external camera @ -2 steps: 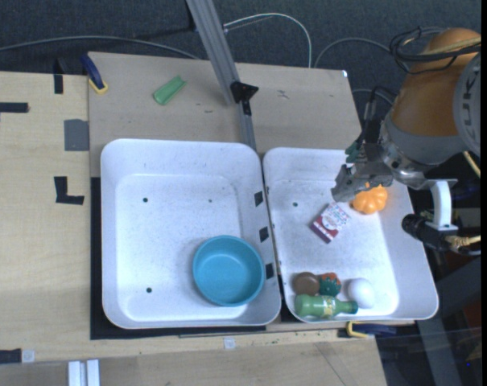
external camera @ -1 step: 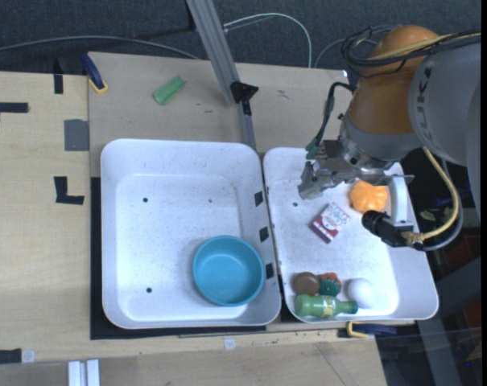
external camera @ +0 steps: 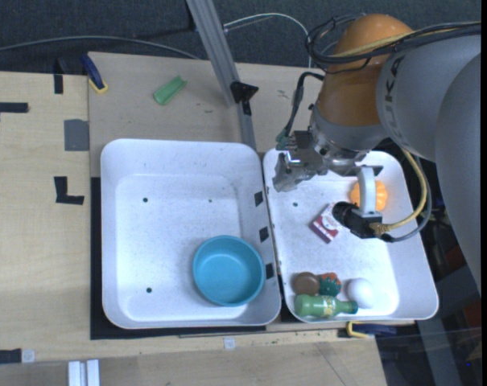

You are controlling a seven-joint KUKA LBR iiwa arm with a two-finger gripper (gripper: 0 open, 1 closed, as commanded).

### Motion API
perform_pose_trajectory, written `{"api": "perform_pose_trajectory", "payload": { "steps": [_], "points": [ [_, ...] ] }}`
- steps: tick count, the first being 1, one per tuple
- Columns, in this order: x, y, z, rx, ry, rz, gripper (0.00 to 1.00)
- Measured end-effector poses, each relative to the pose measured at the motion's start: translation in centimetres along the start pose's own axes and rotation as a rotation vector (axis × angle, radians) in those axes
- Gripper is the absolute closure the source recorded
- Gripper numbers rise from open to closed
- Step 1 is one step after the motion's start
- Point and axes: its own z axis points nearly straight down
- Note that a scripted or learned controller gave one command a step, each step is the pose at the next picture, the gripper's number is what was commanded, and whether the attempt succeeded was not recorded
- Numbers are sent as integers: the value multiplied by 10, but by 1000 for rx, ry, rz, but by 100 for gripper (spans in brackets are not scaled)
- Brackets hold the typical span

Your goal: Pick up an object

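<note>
My gripper (external camera: 286, 172) hangs over the far left corner of the right bin (external camera: 412, 280), with the grey and orange arm reaching in from the right. Nothing is visibly held in it. In that bin a small red and white box (external camera: 325, 224) lies a little right of and nearer than the gripper. An orange and white object (external camera: 369, 194) sits by the arm's black cable. Along the near edge lie a brown item (external camera: 306, 283), a green bottle (external camera: 323, 305) and a white ball (external camera: 361, 292). A blue bowl (external camera: 227, 269) rests in the left bin (external camera: 146, 175).
A slanted metal pole (external camera: 219, 47) rises behind the bins, close to the gripper's left. A green block (external camera: 169, 90) lies on the bench beyond the left bin. Black cables loop around the wrist.
</note>
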Motion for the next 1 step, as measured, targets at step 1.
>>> {"api": "perform_pose_trajectory", "payload": {
  "steps": [1],
  "points": [
    [59, 4, 13, 2, 0, 0, 100]
  ]
}}
